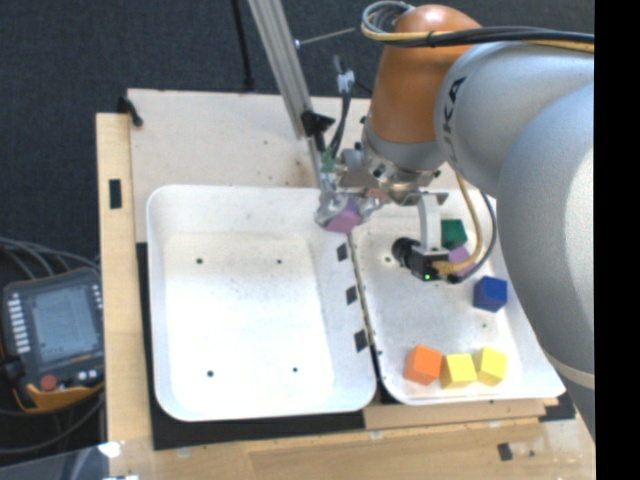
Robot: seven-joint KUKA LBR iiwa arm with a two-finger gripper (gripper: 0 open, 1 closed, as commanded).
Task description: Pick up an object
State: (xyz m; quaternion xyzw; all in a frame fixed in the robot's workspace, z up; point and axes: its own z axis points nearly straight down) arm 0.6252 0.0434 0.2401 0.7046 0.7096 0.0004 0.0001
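Observation:
My gripper (340, 211) hangs over the far end of the ridge between the two bins, under the orange wrist band. A small purple block (345, 221) sits between its fingertips, and the gripper is shut on it. In the right bin (400, 313) lie a green block (453, 233), a small lilac piece (460, 255), a blue block (490, 293), an orange block (423, 364) and two yellow blocks (460, 369) (492, 365). The arm's grey body covers the right bin's far right side.
The left bin (165, 268) is bare white with a few dark specks. A slanted metal post (280, 58) rises behind the bins, close to the gripper. A black cable fitting with a green light (415, 258) hangs below the wrist. A teach pendant (55, 328) lies off the bench's left side.

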